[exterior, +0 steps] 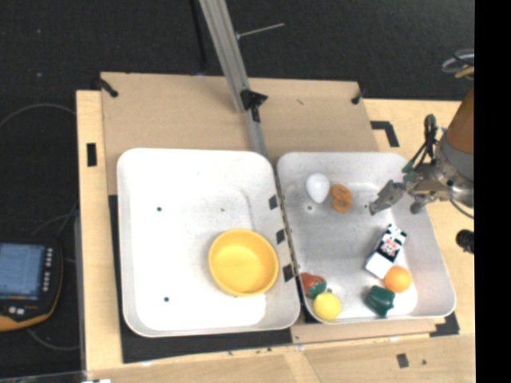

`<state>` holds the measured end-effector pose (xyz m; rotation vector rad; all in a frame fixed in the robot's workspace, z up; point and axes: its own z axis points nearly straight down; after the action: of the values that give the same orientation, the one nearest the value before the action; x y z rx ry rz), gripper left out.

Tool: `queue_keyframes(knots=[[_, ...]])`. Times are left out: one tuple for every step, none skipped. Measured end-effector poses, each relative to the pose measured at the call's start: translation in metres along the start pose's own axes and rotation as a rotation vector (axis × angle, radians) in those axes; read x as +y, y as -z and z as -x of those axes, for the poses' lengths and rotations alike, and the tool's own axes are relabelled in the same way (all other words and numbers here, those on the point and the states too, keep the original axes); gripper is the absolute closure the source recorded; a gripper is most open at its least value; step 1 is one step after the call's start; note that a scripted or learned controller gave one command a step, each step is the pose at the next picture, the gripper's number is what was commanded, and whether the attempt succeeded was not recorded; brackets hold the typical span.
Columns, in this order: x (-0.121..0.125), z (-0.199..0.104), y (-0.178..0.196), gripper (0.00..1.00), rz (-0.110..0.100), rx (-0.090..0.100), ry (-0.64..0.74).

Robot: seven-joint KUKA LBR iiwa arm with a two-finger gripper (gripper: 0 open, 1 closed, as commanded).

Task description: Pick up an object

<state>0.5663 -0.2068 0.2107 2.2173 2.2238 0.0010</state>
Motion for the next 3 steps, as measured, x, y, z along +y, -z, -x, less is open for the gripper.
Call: queue_keyframes(knots=[[0.000, 0.000, 0.000, 0.00, 0.000, 0.000, 0.000], [-0.004, -0.006, -0.045, 0.00, -0.005, 0.000, -0.003], [-0.004, -0.001, -0.083, 0.00, 0.016, -0.008, -0.001]])
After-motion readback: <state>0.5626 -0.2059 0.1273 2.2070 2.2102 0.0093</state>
